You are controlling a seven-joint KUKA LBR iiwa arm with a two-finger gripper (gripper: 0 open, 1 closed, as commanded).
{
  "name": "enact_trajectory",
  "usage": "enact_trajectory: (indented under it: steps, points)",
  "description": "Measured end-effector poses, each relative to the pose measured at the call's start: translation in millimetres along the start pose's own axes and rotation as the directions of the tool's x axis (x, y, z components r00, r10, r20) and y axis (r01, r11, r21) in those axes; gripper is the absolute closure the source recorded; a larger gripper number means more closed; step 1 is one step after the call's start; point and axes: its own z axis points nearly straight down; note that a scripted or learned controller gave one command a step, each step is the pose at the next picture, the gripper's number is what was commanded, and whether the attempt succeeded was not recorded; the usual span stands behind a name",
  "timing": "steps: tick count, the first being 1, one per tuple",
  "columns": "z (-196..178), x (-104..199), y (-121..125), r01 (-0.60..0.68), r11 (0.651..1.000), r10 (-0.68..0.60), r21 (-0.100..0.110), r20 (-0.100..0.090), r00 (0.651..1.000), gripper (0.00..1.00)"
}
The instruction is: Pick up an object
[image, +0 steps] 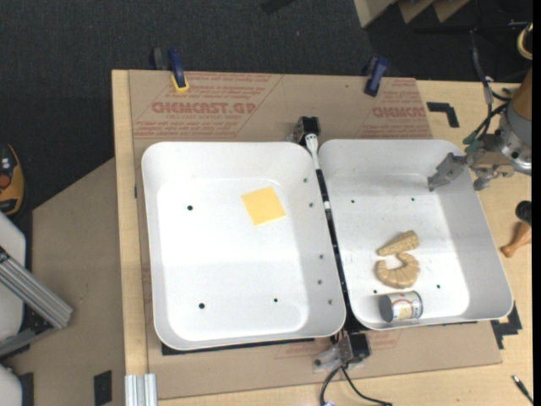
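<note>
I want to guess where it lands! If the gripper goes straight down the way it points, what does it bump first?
Most likely the bare white floor of the right bin, near its far right corner. The gripper hangs there, well away from the tan pieces and the small can. Depth is hard to judge.

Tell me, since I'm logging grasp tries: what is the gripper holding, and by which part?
Nothing. The gripper hangs over the right bin's far right corner, nothing between its fingers.

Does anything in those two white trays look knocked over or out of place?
One thing: the small can in the right bin lies on its side against the near wall, not upright. The yellow square lies flat in the left bin; nothing looks spilled.
</note>
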Motion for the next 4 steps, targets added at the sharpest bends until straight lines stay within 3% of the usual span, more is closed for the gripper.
enact_trajectory:
  steps: [1,2,3,4]
  points:
    - [106.9,50.6,-55.3,0.0,1.0,0.0,0.01,-0.006,1.0,0.0]
    - [90.5,47.0,-51.2,-0.001,1.0,0.001,-0.003,0.002,1.0,1.0]
    - [-0.7,-3.6,-83.4,-0.005,1.0,0.005,-0.007,0.006,1.0,1.0]
    - [-138.4,7.3,-62.2,0.004,1.0,-0.003,-0.019,0.008,1.0,1.0]
